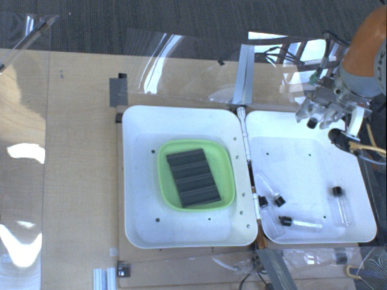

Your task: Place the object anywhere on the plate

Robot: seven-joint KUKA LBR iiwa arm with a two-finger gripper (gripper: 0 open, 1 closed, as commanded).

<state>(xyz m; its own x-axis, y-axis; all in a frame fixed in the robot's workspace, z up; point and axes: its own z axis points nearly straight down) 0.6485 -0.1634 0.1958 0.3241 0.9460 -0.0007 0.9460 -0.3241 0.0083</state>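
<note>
Camera view showed the left bin (136, 180) holding a green plate (164, 189), with a dark ribbed block (193, 177) lying on it. The gripper (320, 110) hung over the right bin's (363, 222) far edge; its grip could not be told.

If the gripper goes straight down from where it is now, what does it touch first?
Probably the bare white floor of the right bin, near its far right corner. The gripper hangs above that area, away from the clear vials nearer the front. Depth is hard to judge from this slanted view.
</note>
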